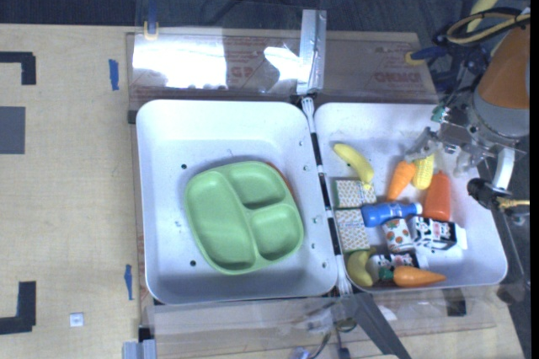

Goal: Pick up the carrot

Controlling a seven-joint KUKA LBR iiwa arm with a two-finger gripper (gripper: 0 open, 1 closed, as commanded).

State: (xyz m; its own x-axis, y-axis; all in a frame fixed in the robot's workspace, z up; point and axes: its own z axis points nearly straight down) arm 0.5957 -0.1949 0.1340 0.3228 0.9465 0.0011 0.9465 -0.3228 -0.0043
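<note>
Carrot (416,276) lies at your right bin's (487,271) near edge; gripper (438,145) hangs farther back, finger state untellable.

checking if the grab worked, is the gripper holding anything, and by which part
It cannot be told. The gripper sits at the right bin's upper right edge, and nothing is visibly between its jaws. A carrot lies at the bin's front, apart from it.

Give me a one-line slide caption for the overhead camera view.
Arm's gripper hovers over toy food in the right bin; green tray fills the left.
</note>
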